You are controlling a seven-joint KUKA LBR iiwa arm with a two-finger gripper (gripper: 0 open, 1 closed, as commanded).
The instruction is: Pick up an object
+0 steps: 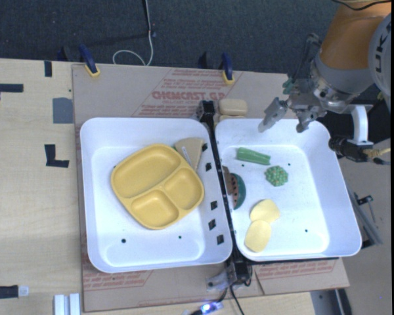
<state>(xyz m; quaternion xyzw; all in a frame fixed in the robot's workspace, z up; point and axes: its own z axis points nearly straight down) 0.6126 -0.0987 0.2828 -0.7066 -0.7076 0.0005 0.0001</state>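
Yellow divided tray sits in the left bin. In the right bin lie a green stalk, broccoli and yellow slices. At upper right the gripper hovers, fingers spread, empty; nothing is picked yet.

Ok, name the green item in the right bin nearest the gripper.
The long green stick, nearer the gripper than the round bumpy green piece.

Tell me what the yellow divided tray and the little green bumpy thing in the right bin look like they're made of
Yellow divided tray: looks like molded plastic, smooth and matte, with rounded compartment walls and one even color. Green bumpy thing: probably a plastic or rubber toy broccoli, with a knobbly surface; too small to tell which.
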